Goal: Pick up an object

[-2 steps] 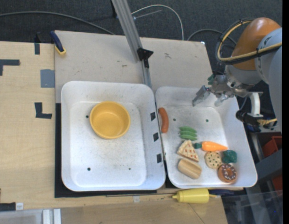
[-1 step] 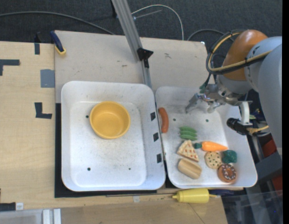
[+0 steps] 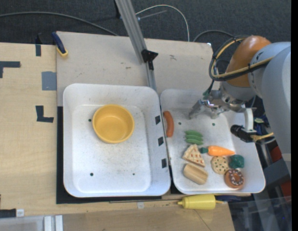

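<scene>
step: reaching, nothing picked | my hand (image 3: 200, 109) spread wide, holding nothing, over right bin (image 3: 175, 100) far edge | next: drop toward pea pod (image 3: 193, 137), close

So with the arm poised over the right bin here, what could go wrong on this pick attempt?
1. The gripper hangs over a bare patch of the right bin, apart from the toys, so a straight descent may grab nothing.
2. The pizza slice, bread roll, cookie, carrot and donut lie packed together, so a grasp may nudge neighbours or catch two.
3. The sausage lies against the bin's left wall, leaving little room beside it.
</scene>
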Available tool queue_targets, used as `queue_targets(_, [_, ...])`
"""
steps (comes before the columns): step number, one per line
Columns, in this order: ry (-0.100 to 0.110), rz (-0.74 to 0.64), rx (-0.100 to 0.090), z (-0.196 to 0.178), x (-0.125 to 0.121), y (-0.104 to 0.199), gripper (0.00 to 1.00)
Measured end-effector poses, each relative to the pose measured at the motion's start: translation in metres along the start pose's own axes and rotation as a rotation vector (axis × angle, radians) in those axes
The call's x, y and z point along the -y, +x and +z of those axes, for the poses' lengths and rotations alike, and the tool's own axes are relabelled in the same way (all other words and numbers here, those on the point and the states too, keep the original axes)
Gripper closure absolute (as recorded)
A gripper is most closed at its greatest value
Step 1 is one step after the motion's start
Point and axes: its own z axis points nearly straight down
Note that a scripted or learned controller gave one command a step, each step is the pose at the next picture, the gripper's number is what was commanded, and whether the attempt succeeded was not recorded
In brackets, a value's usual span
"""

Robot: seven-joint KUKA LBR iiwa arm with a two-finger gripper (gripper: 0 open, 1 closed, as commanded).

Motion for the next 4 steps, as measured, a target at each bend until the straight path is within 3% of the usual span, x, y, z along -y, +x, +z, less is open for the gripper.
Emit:
queue_targets(1, [-0.002,-0.002,0.001,-0.011,-0.001,0.001,1.0])
queue_targets(2, [-0.008,0.001,0.0,-0.07,-0.01,0.002,1.0])
queue_targets(4, [-0.009,0.002,0.001,-0.192,-0.004,-0.008,1.0])
